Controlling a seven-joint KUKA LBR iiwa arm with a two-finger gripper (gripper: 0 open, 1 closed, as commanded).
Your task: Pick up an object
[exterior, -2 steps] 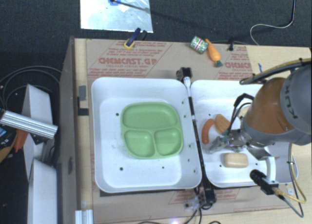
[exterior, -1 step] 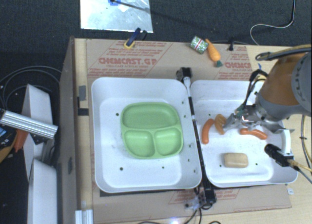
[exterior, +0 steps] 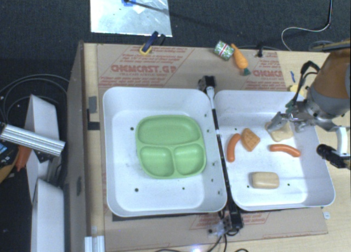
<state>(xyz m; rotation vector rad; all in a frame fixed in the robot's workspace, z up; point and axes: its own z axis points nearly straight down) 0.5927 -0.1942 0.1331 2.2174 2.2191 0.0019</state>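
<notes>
- Camera view: gripper (exterior: 281,124) low in the right bin (exterior: 312,190), right of frame, over a pale food piece (exterior: 282,133); whether it grips cannot be told.
- Just beside: a sausage (exterior: 284,149), a waffle piece (exterior: 250,139), another sausage (exterior: 233,146), a bread roll (exterior: 264,180).
- Left bin (exterior: 118,135) holds a green tray (exterior: 170,145).

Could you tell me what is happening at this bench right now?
The grey arm's gripper is down in the right bin, right at a pale food piece. Two toy sausages, a waffle-like piece and a beige bun lie loose nearby. The left bin holds a green divided plate.
</notes>
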